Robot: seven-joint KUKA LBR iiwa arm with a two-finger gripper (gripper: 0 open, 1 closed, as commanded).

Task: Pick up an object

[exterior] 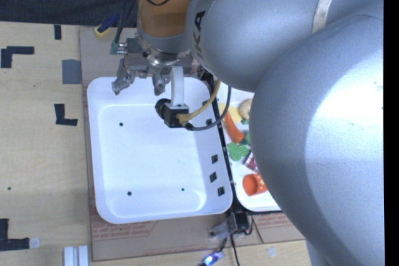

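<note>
Two white bins: the gripper (138,85) hangs over the left bin (149,196), fingers spread and holding nothing, while the right bin (265,201) holds several small toys (240,149).

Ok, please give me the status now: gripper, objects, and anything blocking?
Gripper above far end of left bin, fingers apart, nothing between them. Objects lie in right bin, untouched. Arm covers most of right bin.
</note>
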